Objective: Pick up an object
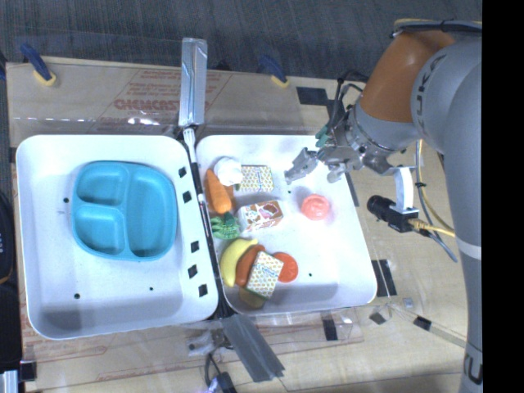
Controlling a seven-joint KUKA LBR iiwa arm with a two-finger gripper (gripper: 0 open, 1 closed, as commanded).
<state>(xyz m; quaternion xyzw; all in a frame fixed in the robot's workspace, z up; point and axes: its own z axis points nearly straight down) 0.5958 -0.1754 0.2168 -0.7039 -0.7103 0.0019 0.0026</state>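
My gripper (317, 170) hangs over the upper right part of the right bin (344, 260). Its fingers are spread open with nothing between them. A pink-red round object (315, 207) lies just below it, apart from the fingertips. Further left in the same bin lie an orange carrot (217, 191), a white lump (228, 170), a small printed box (256, 178) and a second printed carton (260, 215). At the bin's front left, a yellow banana-like fruit (232, 259), a patterned box (264, 273) and a red piece (286, 267) crowd together.
A blue divided plate (127, 210) rests in the left bin (49, 301). A green leafy piece (223, 227) sits by the divider between the bins. The arm's orange band (397, 76) and cables lie to the right, over the bench.
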